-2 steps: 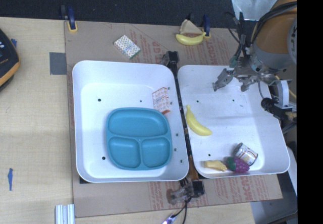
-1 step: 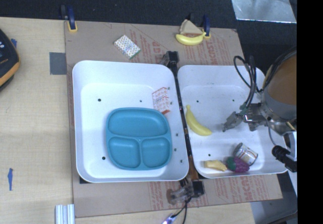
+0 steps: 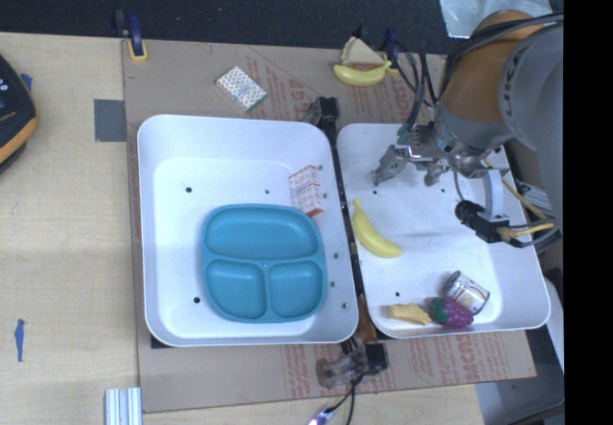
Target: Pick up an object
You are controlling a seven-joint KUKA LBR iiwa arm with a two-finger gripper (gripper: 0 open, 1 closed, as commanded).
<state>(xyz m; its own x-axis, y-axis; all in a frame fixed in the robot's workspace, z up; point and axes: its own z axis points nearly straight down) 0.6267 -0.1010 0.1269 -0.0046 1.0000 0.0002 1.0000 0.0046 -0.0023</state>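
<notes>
My gripper (image 3: 410,170) hangs over the back part of the right bin (image 3: 421,212), open, with nothing between its fingers. A yellow banana (image 3: 372,234) lies below and to the left of it, near the bin's left wall. At the bin's front sit a silver can (image 3: 466,292), a purple item (image 3: 454,313) and a small yellow piece (image 3: 410,315). In the left bin (image 3: 168,222) a blue divided plate (image 3: 263,260) lies flat, with a red-and-white packet (image 3: 306,189) behind its right corner.
Behind the bins on the cardboard lie a yellow toy banana slice (image 3: 362,67) and a patterned packet (image 3: 240,87). A yellow-and-black device (image 3: 11,112) sits at the left edge. Cables (image 3: 498,222) trail from the arm over the right bin's right side.
</notes>
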